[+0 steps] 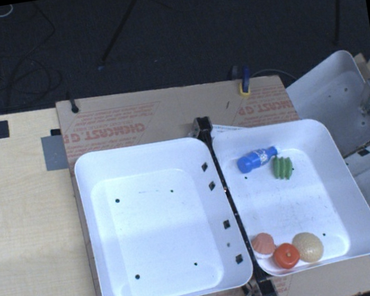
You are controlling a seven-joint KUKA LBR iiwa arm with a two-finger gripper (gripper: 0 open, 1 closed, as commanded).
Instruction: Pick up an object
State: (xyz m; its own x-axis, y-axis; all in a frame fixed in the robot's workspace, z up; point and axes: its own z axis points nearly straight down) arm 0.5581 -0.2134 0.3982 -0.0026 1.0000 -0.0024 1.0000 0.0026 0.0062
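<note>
A pale wood-grain bench (25, 241) spreads across the left. On it lies a flat sheet of brown cardboard (165, 112) printed with reddish lettering. Two shallow white plastic bins with rounded corners and smooth matte floors sit side by side on the cardboard: the left bin (84, 196) and the right bin (350, 179), their inner rims meeting along a dark seam fitted with small black clips (214, 184). A curved, pale grey panel (341, 93) stands just beyond the right bin's far corner. All the objects lie in the right bin. Near its back wall a blue bottle (257, 159) lies on its side, glossy and cylindrical, with a ribbed green piece (283, 167) just beside its cap end. At the front wall three rounded things cluster, touching: a speckled beige ball (308, 247), a shiny red-orange ball (286, 255), and a soft pink disc (262, 242). Whether the pincer is open or closed cannot be told.
</note>
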